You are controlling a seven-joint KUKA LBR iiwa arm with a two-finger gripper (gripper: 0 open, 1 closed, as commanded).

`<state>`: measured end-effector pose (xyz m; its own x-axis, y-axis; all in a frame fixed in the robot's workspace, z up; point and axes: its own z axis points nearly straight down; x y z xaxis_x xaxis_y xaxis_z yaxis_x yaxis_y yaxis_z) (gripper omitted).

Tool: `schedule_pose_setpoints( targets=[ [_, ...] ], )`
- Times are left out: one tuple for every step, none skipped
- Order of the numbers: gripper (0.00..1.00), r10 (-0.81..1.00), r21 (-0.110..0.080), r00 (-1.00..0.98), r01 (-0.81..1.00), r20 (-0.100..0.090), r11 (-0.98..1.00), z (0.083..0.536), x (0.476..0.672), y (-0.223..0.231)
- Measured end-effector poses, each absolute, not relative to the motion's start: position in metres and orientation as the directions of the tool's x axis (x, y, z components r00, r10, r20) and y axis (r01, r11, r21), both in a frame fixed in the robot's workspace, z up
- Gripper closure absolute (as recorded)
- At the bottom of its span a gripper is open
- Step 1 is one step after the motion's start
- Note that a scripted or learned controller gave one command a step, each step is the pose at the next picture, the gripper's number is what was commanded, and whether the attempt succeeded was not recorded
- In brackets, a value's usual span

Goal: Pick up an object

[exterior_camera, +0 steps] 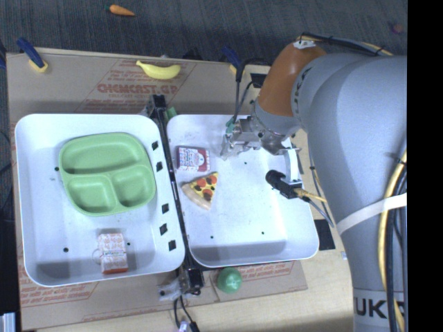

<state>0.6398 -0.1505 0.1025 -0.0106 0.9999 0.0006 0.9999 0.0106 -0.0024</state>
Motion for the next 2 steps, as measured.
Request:
schedule_pose_setpoints(
  targets=[
    [1.0,1.0,0.002,-0.008,1.0,0.002,0.008,0.1935,0.6575,-0.0403],
    [0.0,1.0,-0.001,-0.006,1.0,0.001,0.006,0.1922,0.6566,-0.0421]
  ],
)
